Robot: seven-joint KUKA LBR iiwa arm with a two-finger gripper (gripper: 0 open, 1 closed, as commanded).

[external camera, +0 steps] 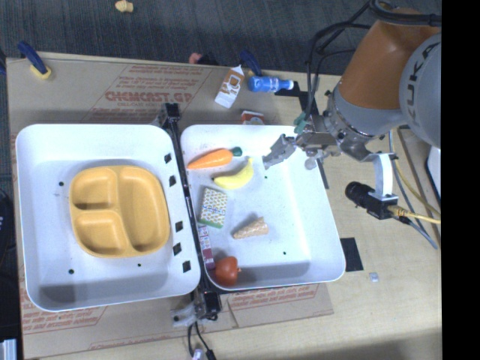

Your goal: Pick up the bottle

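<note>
Hovering my gripper (276, 154) inside the right bin (326, 235), I cannot tell its state. The bottle (268, 85) lies beyond it, outside; descending here risks snagging the banana (236, 175).

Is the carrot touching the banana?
Cannot tell. In the camera view the carrot lies just above the banana in the right bin, so close that no clear gap or contact shows between them.

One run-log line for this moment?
end effector: over right bin | bottle: on bench, outside bins | grasp: none
</note>
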